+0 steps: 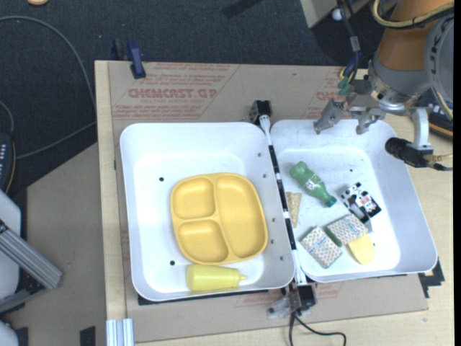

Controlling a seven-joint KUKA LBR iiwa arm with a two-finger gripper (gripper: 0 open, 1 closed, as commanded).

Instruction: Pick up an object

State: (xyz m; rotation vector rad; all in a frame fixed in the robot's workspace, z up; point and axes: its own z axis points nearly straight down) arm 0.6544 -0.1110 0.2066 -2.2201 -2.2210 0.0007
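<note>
My gripper (344,123) hangs over the far edge of the right bin (403,193), its two grey fingers spread apart and open with nothing between them. Below it in that bin lie a green bottle (311,182), a black-and-white toy (361,202), two patterned packets (322,246) (347,229), a yellow wedge (362,251) and a beige strip (294,207) against the left wall. The green bottle is the closest item, a short way toward the front and left of the gripper.
The left bin (144,193) holds a yellow divided plate (217,217) and a yellow squeeze bottle (211,277) lying at its front. A black clamp (260,111) sits where the bins meet at the back. Cardboard (187,85) lies under both bins.
</note>
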